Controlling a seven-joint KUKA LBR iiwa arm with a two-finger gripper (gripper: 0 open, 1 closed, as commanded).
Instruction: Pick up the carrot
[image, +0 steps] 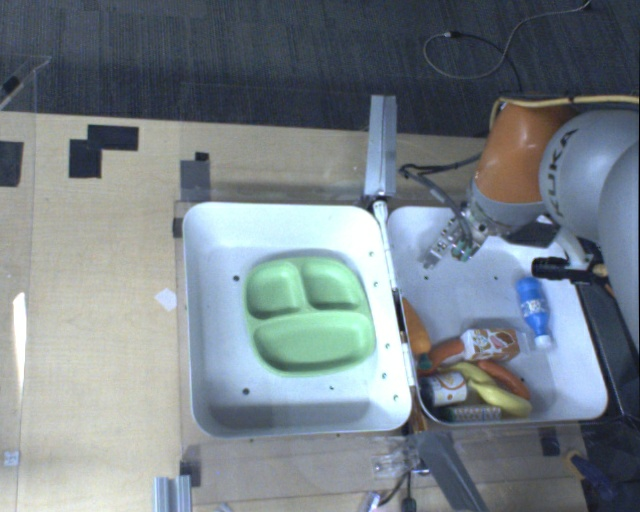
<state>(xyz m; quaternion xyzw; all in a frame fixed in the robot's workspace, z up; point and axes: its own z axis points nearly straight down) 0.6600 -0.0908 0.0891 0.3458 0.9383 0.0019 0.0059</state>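
The gripper (452, 243) hung over the upper left part of the right bin (580, 400), in the upper right of the frame. It was small and blurred there, and the spread of its fingers could not be told; nothing was seen between them. The grey arm (590, 160) with its orange band (515, 150) was cut off by the right edge of the frame.

The carrot (414, 327) lay against the left wall of the right bin, right of centre in the frame, partly hidden by the wall's rim, well apart from the gripper. Below it, in the lower right, sat a crowded heap: a banana (490, 392), a small bottle with a label (487, 345) and other pieces too tangled to make out. A blue bottle (534, 312) lay apart, nearer the right wall.

The left bin (210, 300) held 1 green divided tray (310, 312) with 3 compartments.
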